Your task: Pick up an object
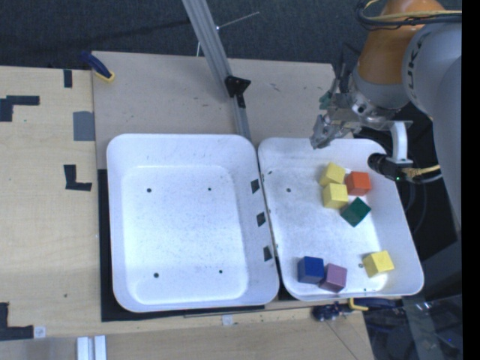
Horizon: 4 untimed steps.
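A: Where are the things it could pick?

B: All in the right bin [296, 201]. Near its far right side sits a cluster: two yellow cubes [334, 185], one just behind the other and touching or nearly so, an orange cube [358, 182] just beside them, and a dark green block [355, 211] turned on the diagonal right in front of the orange one. Along the near edge lie a blue cube [310, 268] and a purple block [334, 277] side by side, touching, with a third yellow block [379, 262] a little apart to their right.

A: And the gripper?

B: The gripper [324, 136] hangs over the far rim of that bin, above and behind the cluster. Nothing is between its tips as far as I can see. Whether it is open or closed I cannot tell; the tips are small and dark against the bin wall.

A: So how far along?

B: I judge it hardly begun. Every block rests on the bin floor, none lifted. What is left is the whole grasp: descend onto one piece, close, raise it. The nearest candidates look to be the rear yellow cube or the orange one, though crowding there could make a clean grip awkward.

A: Anything else around?

B: The left bin [180, 216] beside it, and a slanted metal bar [214, 40] over the surface [45, 223].
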Available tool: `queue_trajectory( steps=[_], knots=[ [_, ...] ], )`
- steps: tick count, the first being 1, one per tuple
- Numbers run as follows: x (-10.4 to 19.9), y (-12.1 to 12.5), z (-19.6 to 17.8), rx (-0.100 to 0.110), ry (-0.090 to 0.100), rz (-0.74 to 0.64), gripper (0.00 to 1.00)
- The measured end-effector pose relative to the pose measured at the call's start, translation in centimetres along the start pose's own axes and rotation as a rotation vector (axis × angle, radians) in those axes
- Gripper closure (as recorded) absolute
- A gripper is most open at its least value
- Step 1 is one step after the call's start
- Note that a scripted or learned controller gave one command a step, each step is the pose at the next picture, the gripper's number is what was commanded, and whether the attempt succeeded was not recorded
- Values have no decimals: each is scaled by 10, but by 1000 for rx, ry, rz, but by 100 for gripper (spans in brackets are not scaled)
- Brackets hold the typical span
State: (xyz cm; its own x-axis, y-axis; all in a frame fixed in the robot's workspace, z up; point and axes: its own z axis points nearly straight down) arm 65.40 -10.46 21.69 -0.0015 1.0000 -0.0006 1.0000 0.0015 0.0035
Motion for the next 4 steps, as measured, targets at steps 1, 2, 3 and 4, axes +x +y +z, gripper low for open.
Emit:
queue_trajectory(
  steps=[1,2,3,4],
  knots=[
    [7,-1,-61,-3,0,-1,100],
    [60,-14,-64,5,2,-5,100],
    [114,-28,-43,7,2,-4,100],
    [169,-39,-25,8,2,-5,100]
  ],
)
